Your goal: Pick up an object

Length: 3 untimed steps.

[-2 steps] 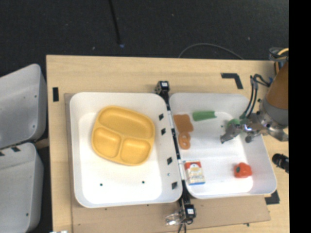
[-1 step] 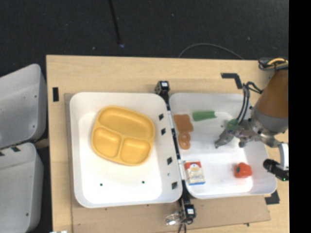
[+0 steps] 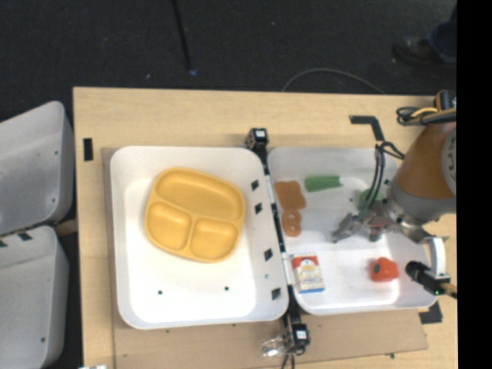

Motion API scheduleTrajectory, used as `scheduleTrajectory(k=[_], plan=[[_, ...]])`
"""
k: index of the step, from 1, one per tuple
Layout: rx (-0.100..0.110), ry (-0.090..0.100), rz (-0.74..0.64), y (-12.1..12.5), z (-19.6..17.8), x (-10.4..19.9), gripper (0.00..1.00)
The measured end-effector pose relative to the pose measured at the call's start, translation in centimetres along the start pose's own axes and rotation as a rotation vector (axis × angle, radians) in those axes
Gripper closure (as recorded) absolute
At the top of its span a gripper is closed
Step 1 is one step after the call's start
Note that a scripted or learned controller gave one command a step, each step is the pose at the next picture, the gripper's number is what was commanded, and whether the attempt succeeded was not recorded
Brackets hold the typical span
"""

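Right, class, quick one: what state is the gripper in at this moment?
Gripper: over the right bin, nothing visibly between its fingers; open or shut cannot be told.

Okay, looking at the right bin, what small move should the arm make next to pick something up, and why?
Probably shift the gripper toward one item and lower over it. It sits mid-bin in the right bin with nothing between its fingers. The red object lies closest, with bare floor around it, unlike the green piece by the far wall.
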State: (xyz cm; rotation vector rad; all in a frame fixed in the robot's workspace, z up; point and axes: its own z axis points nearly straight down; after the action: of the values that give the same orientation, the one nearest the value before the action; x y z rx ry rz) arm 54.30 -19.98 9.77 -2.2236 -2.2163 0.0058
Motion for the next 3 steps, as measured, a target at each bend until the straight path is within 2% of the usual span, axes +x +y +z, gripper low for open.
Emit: scheduleTrajectory(k=[1, 2, 3], plan=[[-0.005, 0.0, 0.003, 0.1, -1.2, -0.1, 1.0], [-0.009, 0.0, 0.002, -0.4, -5.7, 0.0, 1.0], [-0.011, -0.001, -0.006, 0.7, -11.4, -0.2, 1.0]])
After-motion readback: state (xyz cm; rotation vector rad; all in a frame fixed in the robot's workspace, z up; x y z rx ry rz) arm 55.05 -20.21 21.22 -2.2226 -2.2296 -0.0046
